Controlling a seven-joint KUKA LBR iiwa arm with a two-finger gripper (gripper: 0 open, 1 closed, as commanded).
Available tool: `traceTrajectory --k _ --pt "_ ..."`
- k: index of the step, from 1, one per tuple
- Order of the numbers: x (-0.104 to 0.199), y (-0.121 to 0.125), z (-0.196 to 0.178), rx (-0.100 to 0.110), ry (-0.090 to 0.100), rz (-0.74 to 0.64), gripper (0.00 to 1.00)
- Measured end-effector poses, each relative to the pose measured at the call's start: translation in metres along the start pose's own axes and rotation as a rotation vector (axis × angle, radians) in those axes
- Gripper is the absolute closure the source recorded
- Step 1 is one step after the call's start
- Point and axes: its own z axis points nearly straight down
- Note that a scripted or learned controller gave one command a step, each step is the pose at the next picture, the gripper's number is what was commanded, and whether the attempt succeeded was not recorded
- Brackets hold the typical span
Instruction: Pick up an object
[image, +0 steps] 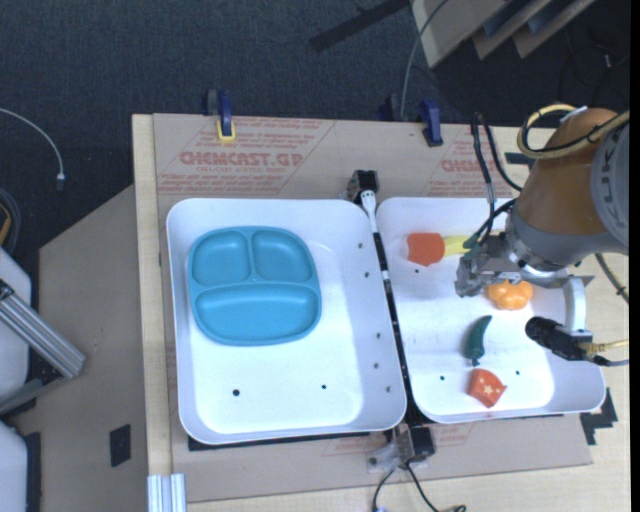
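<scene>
both bins (200, 400) look smooth glossy white plastic, w/ a matt blue plastic tray (255, 283) in the left one. board (300, 150) under them looks like brown paper-covered sheet w/ red print. gripper (478, 272) is dull grey metal.

You are viewing a divided tray (255, 283) lying in the left bin (290, 410). Four small items are lying in the right bin (440, 400).

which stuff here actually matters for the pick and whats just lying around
Part of the job: claw, right bin, and the things in it that could be picked: orange fruit, red-orange piece, dark green piece, red strawberry-like piece, yellow piece.

Just lying about: blue divided plate, left bin, blue clamps.
</scene>
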Motion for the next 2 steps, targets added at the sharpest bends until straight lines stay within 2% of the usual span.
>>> traceTrajectory --k 2 --pt "0.003 -0.004 -0.113 -0.002 0.0 -0.002 1.0"
